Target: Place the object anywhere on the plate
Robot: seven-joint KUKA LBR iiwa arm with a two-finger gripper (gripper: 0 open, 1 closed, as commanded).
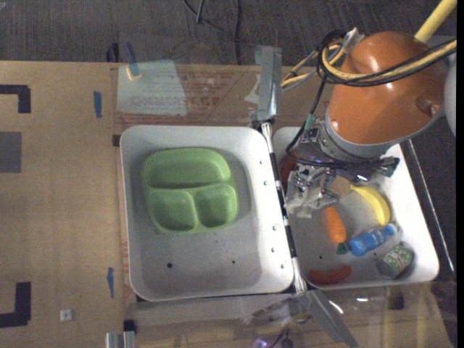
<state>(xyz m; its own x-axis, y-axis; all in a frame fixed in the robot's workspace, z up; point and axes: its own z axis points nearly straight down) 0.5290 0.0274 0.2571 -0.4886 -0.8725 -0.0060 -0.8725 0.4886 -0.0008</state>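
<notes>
Orange and round, the band of the arm (pixel 384 85) was closest to the camera and stood over the 12 o'clock part of the right bin (pixel 424 216), with yellow and black cables (pixel 330 53) running across it. Below the band, the grey wrist ended in the jaws, which hung over the 9 o'clock side of this bin, near the wall between the two bins. The metal parts there were blurred together, so I cannot tell if the jaws were open or closed, or if they had hold of anything.

Several objects lay on the floor of the right bin. An orange carrot (pixel 334 225) was just beside the jaws, at 5 o'clock from them. A yellow banana (pixel 373 203) lay at 2 o'clock from the carrot. A blue bottle (pixel 371 239) lay on its side at 4 o'clock from the carrot, and a small can (pixel 395 261) was near the 5 o'clock corner of the bin. A red sausage-like piece (pixel 330 274) lay near the 6 o'clock wall.

The green divided plate (pixel 190 188) sat in the left bin (pixel 210 270), towards its 11 o'clock part, well apart from all these objects. Both bins stood on the brown counter (pixel 58 194).
</notes>
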